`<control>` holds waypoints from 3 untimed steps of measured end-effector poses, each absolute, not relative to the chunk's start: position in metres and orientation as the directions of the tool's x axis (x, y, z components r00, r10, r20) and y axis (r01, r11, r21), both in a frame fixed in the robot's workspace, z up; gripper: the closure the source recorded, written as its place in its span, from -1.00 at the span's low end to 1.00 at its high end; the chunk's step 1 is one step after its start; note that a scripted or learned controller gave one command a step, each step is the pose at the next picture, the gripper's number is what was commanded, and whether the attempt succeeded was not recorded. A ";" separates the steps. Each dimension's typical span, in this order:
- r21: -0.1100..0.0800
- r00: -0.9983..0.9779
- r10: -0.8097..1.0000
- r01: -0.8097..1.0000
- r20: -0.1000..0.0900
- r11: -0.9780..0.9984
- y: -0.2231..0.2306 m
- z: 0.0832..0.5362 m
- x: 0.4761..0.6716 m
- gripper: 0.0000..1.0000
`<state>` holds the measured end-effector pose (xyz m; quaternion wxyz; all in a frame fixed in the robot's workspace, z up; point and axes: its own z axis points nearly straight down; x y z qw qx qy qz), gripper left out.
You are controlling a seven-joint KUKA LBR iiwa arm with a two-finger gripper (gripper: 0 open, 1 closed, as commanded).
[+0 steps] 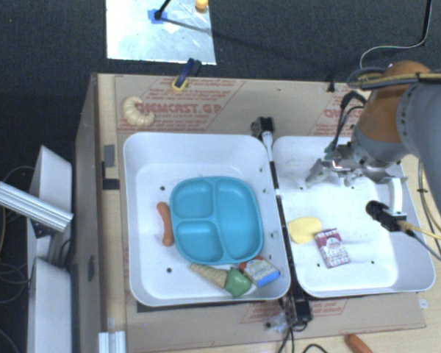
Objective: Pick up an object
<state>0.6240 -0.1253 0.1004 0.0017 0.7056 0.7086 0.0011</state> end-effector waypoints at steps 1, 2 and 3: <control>0.003 -0.002 1.000 1.000 -0.001 0.002 -0.125 0.146 0.595 -1.00; 0.004 -0.001 1.000 1.000 0.000 0.001 -0.118 0.086 0.539 -1.00; 0.004 -0.005 1.000 1.000 -0.001 0.005 -0.124 0.085 0.648 -1.00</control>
